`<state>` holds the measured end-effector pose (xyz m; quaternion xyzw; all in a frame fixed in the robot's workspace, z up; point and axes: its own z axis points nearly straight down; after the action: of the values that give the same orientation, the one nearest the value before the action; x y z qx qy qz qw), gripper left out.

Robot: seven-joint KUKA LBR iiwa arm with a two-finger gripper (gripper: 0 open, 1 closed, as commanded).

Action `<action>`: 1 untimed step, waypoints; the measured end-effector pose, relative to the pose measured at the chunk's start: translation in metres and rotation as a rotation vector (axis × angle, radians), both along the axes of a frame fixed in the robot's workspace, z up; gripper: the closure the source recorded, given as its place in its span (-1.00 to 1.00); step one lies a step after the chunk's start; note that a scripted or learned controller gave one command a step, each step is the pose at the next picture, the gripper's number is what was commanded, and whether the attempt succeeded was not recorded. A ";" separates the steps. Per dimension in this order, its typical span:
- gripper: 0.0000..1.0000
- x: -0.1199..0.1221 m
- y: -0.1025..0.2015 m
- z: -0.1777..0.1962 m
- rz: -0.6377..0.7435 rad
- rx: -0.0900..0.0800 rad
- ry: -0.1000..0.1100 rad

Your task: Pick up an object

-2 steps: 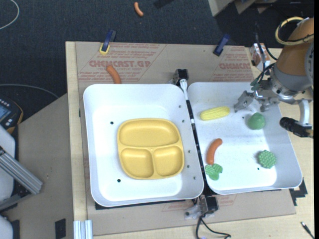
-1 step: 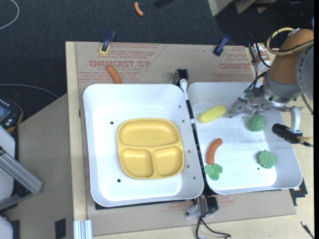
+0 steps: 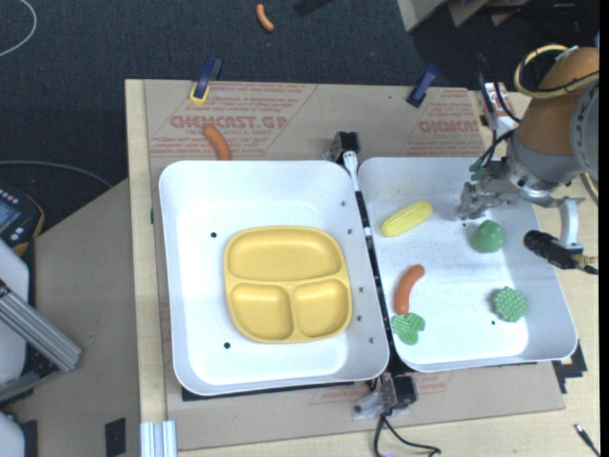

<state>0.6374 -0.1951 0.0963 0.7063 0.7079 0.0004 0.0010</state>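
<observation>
Arm: the grey KUKA arm with its orange band reaches in from the right and ends above the upper part of the right bin (image 3: pixel 561 336), which puts its tool within reach of the loose items there.
Claw: the claw (image 3: pixel 479 201) hangs low over the bin floor, just above and to the left of the green ball (image 3: pixel 488 236); whether it is spread or closed cannot be told from this angle, and nothing is seen gripped in it.
Candidate objects: the right bin carries a yellow corn cob (image 3: pixel 406 219), the green ball, a red sausage (image 3: pixel 408 288), a green leafy piece (image 3: pixel 409 327) and a green textured round piece (image 3: pixel 510 304). They lie well apart from each other, which leaves room for a descent around any one of them.
Nearest target: judged by position, the green ball and the corn cob are the closest to the claw; the ball is likely to roll if nudged off-centre.
Left bin: the left bin (image 3: pixel 181 255) holds a yellow three-compartment tray (image 3: pixel 285 282), centred and flat, apparently as a drop point.
Counter: the counter (image 3: pixel 257 112) is a board held by clamps at its far edge; a second sausage (image 3: pixel 218 142) lies on it outside the bins.
Task status: no object is lifted yet; the pick is judged to be at the approach stage.
</observation>
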 end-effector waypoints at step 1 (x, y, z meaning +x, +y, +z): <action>1.00 0.005 0.010 0.056 0.000 -0.002 -0.005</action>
<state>0.6423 -0.1853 0.1523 0.7064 0.7078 0.0017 0.0035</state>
